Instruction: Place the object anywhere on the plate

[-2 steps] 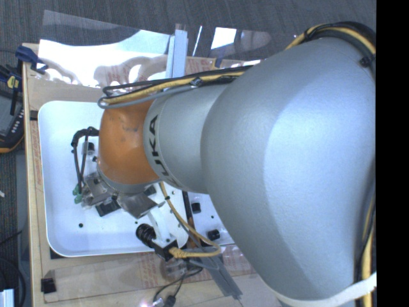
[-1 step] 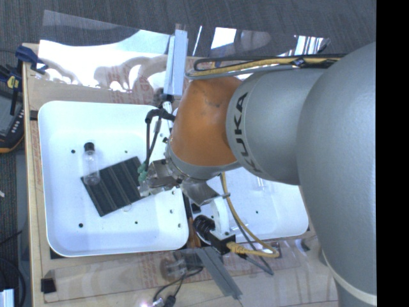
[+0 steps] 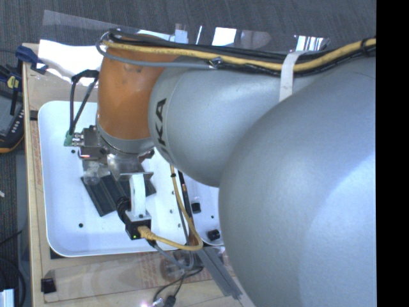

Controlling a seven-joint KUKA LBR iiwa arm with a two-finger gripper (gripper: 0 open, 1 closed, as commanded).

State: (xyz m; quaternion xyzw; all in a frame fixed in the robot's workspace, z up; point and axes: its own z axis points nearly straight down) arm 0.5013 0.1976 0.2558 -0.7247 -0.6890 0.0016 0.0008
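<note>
My grey arm (image 3: 275, 171) with its orange band (image 3: 128, 101) reaches in from the right and covers most of the view. Its wrist hangs over the left white bin (image 3: 54, 171). The black gripper (image 3: 103, 194) sits low over the bin's floor, left of centre. The arm hides much of this bin and whatever lies to its right.
A yellow cable (image 3: 172, 240) loops below the wrist near the bin's front rim. The wooden bench (image 3: 96, 277) shows in front of the bin. A dark device (image 3: 9, 123) and a blue clamp (image 3: 25, 56) sit at the left edge.
</note>
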